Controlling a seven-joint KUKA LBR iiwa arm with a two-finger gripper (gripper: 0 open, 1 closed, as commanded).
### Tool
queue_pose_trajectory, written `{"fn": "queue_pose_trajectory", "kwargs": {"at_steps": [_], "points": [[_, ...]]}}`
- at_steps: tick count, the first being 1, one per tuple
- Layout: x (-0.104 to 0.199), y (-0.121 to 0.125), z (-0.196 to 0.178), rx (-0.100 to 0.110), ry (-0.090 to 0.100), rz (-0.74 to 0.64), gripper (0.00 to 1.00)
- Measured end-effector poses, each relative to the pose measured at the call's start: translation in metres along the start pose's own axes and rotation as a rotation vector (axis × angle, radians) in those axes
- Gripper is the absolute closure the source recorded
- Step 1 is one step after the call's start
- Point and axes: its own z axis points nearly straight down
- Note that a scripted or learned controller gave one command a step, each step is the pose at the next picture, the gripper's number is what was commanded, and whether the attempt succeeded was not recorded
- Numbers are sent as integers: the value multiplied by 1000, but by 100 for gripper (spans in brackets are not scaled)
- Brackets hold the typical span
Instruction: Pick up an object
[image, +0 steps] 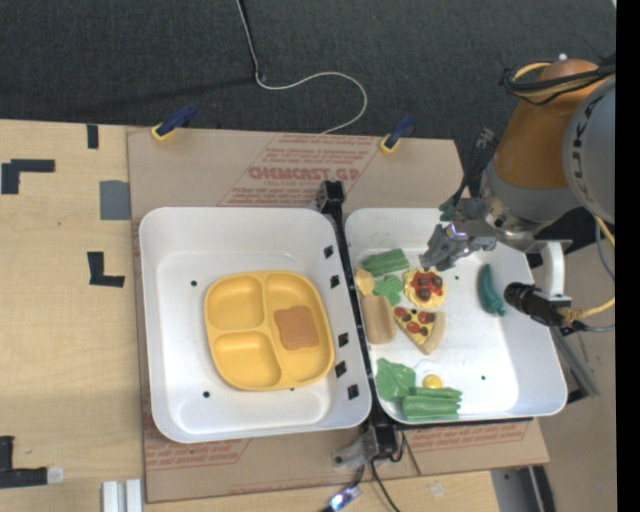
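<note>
Here the gripper (441, 250) hovers above the pizza slice (418, 325).

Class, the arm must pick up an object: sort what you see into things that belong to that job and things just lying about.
Job: pincer; toy pizza slices; green toy pieces; right bin.
Lying about: yellow divided plate; left bin; white cable; blue clamps.

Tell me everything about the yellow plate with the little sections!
The yellow plate looks like smooth plastic, squarish with rounded corners, split into three sections. It lies flat in the left white bin, near its middle. A brown toast-like square sits in its right-hand section. The other two sections hold nothing.
</note>
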Motion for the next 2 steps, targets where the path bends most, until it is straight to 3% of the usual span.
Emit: {"fn": "queue_pose_trajectory", "kwargs": {"at_steps": [1,2], "points": [[26,31,5,1,0,2,100],[25,18,21,3,-2,5,100]]}}
